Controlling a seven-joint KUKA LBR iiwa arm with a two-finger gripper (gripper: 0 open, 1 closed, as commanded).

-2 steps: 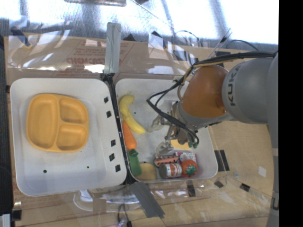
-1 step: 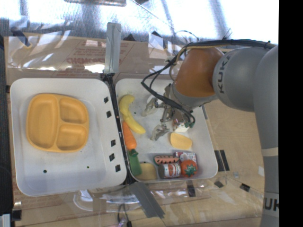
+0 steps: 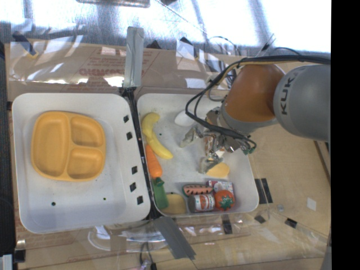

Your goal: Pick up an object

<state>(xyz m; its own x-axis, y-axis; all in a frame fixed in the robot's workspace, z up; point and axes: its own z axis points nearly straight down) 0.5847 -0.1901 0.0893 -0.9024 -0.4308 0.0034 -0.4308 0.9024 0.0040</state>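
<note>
My gripper (image 3: pixel 209 156) hangs over the middle of the right bin (image 3: pixel 169 103), pointing down toward the bin's near right part. Just below its tip lies a pale yellow wedge (image 3: pixel 220 170), close to or touching the fingertips. A banana (image 3: pixel 153 135) and a carrot (image 3: pixel 153 162) lie along the bin's left wall. A green item (image 3: pixel 160 193) and a yellowish piece (image 3: pixel 176 203) sit in the near left corner. A small can (image 3: pixel 201 202), a red strip (image 3: pixel 198 189) and a strawberry-like red item (image 3: pixel 224 199) crowd the near edge.
The left bin (image 3: pixel 34 207) holds a yellow divided plate (image 3: pixel 67 145). A white object (image 3: pixel 184 117) lies near the right bin's far side, partly under the arm's cables. A grey divider post (image 3: pixel 133 55) rises between the bins at the back.
</note>
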